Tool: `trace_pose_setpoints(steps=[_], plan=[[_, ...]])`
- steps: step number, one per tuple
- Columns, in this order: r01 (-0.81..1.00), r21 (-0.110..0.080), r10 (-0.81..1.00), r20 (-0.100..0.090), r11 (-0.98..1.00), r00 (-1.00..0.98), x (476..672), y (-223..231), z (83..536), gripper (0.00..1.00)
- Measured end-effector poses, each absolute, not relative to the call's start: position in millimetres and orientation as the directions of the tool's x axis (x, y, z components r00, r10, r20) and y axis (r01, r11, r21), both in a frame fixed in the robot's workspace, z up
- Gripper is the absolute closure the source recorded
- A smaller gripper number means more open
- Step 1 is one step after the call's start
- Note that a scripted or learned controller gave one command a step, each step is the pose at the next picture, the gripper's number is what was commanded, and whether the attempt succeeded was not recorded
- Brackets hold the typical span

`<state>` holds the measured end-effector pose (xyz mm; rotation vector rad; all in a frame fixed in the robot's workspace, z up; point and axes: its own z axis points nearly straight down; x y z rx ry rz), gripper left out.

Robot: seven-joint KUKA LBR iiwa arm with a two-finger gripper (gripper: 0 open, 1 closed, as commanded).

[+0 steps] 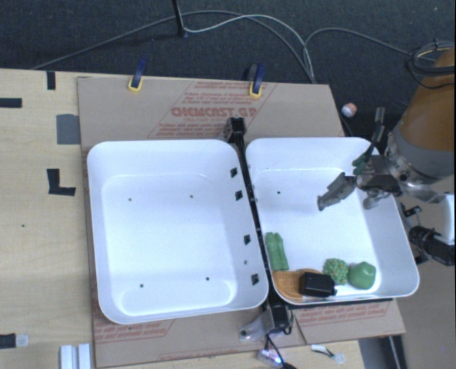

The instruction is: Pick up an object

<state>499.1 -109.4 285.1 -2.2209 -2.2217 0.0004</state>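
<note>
A dark carpeted floor [74, 14] with loose cables [289, 37] lies behind a pale wooden bench [20, 229] marked with black tape pieces; on the bench a brown cardboard sheet [204, 110], held at its far edge by two blue-and-yellow clamps [138, 75], bears two shallow white bins side by side. The left bin [104, 167] shows a bare white floor. The right bin [381, 229] holds all the objects, gathered along its near edge, toward six o'clock of that bin: a long green vegetable-shaped piece [276, 250] lies lengthwise near the divider at about seven o'clock; just beside its near end sits an orange-brown wooden piece [287, 283], with a black block [317, 285] resting on it; to the right of these, touching or nearly touching each other, are a bumpy green broccoli-like piece [336, 269] and a smooth green rounded piece [361, 274] at about five o'clock. The arm [431, 121], grey with an orange section, comes in from three o'clock, and its gripper [349, 191] hangs over the upper middle of the right bin, well apart from the cluster of objects. Its dark fingers [331, 192] point toward nine o'clock and look spread apart, one reaching further left than the other, with nothing between them. A small pinkish ball [349, 110] lies on the bench outside the bins at about one o'clock.
</note>
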Motion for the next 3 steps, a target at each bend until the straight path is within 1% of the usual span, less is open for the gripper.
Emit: trace_pose_setpoints(steps=[1,2,3], plan=[[1.0,-0.002,1.0,0.0,0.001,-0.001,518.9,-136,272,0.0],[1.0,0.001,1.0,0.002,0.007,-0.007,521.1,-36,303,0.0],[1.0,-0.001,1.0,0.001,0.007,-0.007,506.7,41,297,0.0]])
